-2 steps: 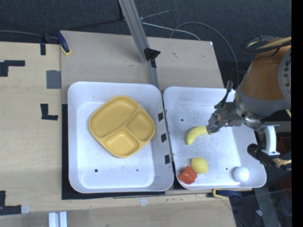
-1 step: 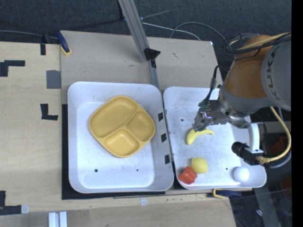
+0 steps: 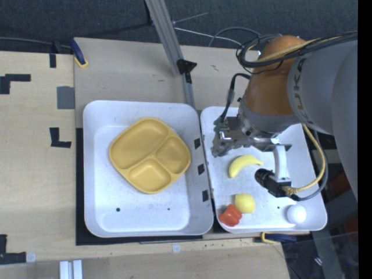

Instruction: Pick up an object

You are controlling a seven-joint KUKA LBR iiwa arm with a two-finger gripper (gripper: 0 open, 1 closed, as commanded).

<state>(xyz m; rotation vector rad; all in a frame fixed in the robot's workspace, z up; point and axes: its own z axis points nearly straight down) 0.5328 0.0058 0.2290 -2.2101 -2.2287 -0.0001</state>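
Pick not done yet, as far as visible. Arm point(image 3: 273, 92) reaches in from right over right bin point(image 3: 311, 214), wrist low above bin's far-left part. Gripper point(image 3: 224, 147) hangs just left of and slightly beyond the banana point(image 3: 243, 165); dark metal parts there, but can't tell if the claw is spread or closed — view too cluttered, prob. nothing between it and anything, though not certain.

Candidates all lying loose on bin floor: banana mid-bin, lemon point(image 3: 245, 203) nearer, red fruit point(image 3: 231, 215) (tomato, maybe) touching lemon at near-left corner, white ball point(image 3: 297, 214) at near-right corner. Nothing lifted.

Left bin point(image 3: 96, 156) holds a yellow divided plate point(image 3: 150, 154), untouched, well apart from gripper.

Left to do: descend on a target (banana closest), close, lift clear. So approx. approach stage only; grasp and raise both outstanding.
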